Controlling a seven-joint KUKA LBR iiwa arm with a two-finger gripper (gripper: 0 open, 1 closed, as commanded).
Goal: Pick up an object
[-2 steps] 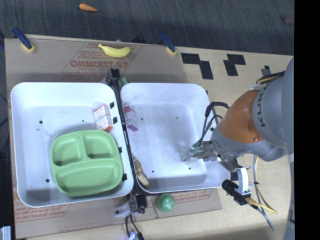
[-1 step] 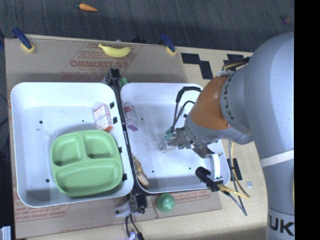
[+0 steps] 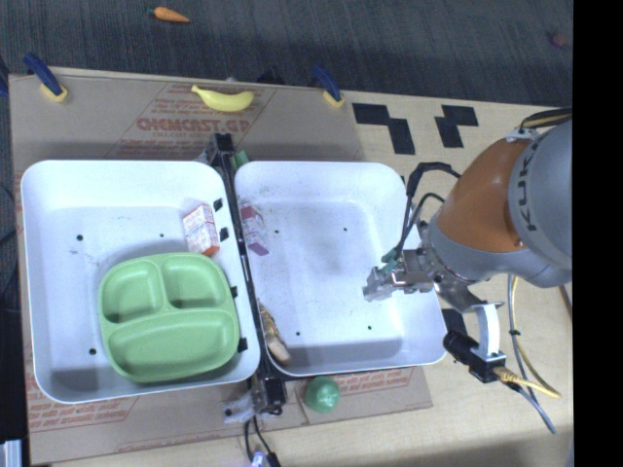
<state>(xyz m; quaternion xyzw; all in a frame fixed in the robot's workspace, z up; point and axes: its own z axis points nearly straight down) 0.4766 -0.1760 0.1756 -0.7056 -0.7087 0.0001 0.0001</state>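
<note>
From my remote station the pick appeared not yet accomplished at this instant: every candidate object lay at rest and none was lifted. The end effector (image 3: 382, 287) sat over the right side of the right bin (image 3: 321, 178), above bare white floor, with the grey arm (image 3: 506, 212) and its orange band reaching in from the right. At this slant and size I could not tell how the end effector was set, open or closed, and I saw no object in it or touching it. The nearest candidates lay along the right bin's left wall: a small purple-and-white packet (image 3: 253, 228) toward the far end and a tan, elongated item (image 3: 274, 342) at the near left corner, both well apart from the end effector. In the left bin (image 3: 58, 212) a green divided tray (image 3: 170, 317) occupied the near half, with a small red-and-white carton (image 3: 201, 230) just beyond its far edge. Outside the bins, on the worktop (image 3: 389, 397), a green ball (image 3: 322, 393) rested just in front of the right bin and a yellow banana (image 3: 223, 96) lay beyond the bins. I judged that the whole of the task remained: travel to an object, descent, closure and lift.
</note>
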